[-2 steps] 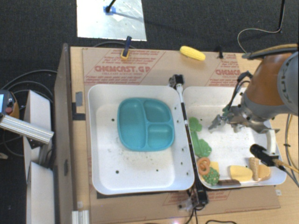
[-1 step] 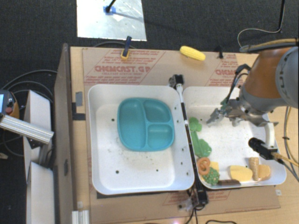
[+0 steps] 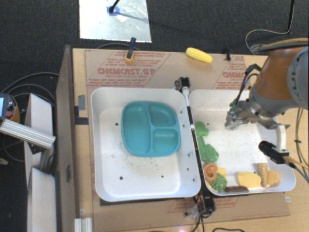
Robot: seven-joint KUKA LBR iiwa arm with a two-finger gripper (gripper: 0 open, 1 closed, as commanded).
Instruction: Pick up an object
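Objects to pick lie at the lower right of the frame: we see the right bin (image 3: 251,144), then green pieces (image 3: 208,152), a yellow wedge (image 3: 248,180). Probably light, stiff plastic; we'd grip the wedge's sides. Fingers (image 3: 232,121) hover over the bin's upper part; spread unclear.

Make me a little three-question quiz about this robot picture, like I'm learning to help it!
1. True or false: the teal divided plate lies in the left bin.
2. Where is the yellow banana-shaped toy? A) in the right bin B) on the cardboard behind the bins C) on the plate
3. Fill in: the gripper hangs over the ____ bin.

Key: 1 true; 2 B; 3 right.
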